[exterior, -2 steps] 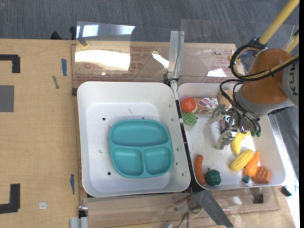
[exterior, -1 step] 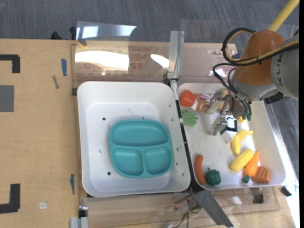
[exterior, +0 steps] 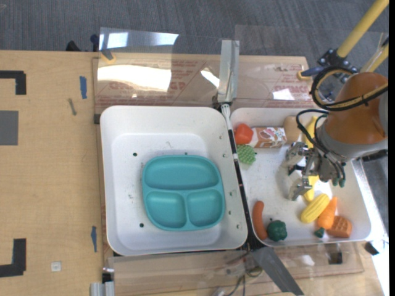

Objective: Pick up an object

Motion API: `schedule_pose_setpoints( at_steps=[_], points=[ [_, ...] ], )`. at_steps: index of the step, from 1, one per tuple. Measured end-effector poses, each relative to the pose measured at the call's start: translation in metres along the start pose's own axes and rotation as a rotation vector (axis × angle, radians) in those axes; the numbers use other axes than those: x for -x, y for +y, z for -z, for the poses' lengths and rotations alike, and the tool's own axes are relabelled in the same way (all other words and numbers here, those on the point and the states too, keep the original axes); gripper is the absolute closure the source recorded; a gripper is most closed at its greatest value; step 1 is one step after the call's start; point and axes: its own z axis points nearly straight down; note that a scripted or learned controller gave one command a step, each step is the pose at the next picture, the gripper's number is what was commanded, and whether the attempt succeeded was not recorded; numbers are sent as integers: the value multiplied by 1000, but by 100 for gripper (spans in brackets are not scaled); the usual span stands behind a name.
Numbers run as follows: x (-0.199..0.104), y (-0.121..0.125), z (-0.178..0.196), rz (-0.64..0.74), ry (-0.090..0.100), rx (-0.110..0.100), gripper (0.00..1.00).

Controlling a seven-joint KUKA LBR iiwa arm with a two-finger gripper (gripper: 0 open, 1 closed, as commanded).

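From your overhead camera, the grey arm (exterior: 361,113) with its orange band reaches in from the right over the right-hand white bin (exterior: 271,165). The jaws (exterior: 300,179) hang low inside that bin, above bare floor near its middle; you can make out metal fingers (exterior: 295,192) pointing down, but whether they stand wide or narrow you cannot tell, and nothing is seen gripped between them. Just right of them lies a yellow corn cob (exterior: 314,207), touching an orange waffle-like piece (exterior: 339,226). Along the bin's front edge sit a red sausage (exterior: 258,219) and a dark green vegetable (exterior: 277,230). At its back edge are a red tomato (exterior: 243,133), a green leafy piece (exterior: 247,155) and a small labelled carton (exterior: 269,137). The left bin (exterior: 117,165) on your worktop (exterior: 43,165) holds a teal divided plate (exterior: 182,190).
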Motion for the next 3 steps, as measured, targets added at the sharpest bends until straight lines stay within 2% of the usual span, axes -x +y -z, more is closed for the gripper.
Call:
schedule_pose_setpoints(
  at_steps=[1, 2, 3],
  points=[
    [5, 1, 13, 1, -18, -2, 100],
    [18, 39, 120, -1, -6, 2, 100],
    [93, 97, 194, -295, -3, 3, 100]
  ],
)
